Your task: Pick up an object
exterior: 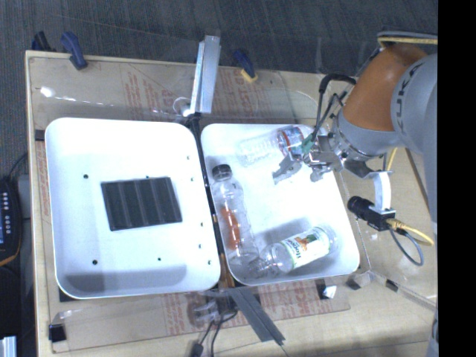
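The gripper (297, 166) hangs over the right bin (338, 199), beside a clear bottle (268, 147) whose outline blurs against white; whether its fingers grip anything, I cannot tell. 2 more bottles (232, 214) (301, 248) lie below.

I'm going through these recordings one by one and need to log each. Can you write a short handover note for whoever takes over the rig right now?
Gripper: low over the back of the right bin, next to a clear bottle lying near the back wall. No object shows between its fingers; whether they are open or shut cannot be told.
Right bin also holds an upright-looking clear bottle with a dark cap along the left wall and a labelled bottle on its side at the front.
Left bin: a dark ribbed flat block.
Done: arm is positioned in the bin.
Left: grasp and lift an object.
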Controlling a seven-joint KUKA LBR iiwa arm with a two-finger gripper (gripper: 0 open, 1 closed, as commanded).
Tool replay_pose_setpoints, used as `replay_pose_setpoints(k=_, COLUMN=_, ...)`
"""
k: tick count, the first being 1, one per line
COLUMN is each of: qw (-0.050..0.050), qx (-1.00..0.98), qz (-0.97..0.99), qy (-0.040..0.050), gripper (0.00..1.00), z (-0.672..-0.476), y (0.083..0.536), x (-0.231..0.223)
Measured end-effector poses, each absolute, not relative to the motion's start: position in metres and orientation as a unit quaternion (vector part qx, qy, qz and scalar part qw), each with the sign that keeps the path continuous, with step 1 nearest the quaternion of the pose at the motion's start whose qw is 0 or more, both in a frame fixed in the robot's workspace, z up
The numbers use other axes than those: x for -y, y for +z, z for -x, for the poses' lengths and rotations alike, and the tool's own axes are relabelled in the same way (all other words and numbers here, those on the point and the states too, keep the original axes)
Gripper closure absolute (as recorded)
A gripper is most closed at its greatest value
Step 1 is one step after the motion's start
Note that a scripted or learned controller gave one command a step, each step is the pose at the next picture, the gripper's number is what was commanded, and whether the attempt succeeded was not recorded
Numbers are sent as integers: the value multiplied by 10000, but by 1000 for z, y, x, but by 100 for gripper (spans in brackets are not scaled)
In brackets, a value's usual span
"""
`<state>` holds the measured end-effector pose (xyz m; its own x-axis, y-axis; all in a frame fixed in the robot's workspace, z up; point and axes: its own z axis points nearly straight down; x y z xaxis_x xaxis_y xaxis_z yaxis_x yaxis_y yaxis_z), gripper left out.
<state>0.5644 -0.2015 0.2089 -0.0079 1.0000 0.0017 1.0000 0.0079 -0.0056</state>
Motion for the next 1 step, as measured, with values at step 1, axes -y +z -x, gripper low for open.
replay_pose_setpoints(k=1, qw=13, qx=7224, qz=6914, qy=6, gripper=0, z=-611, y=209, x=208)
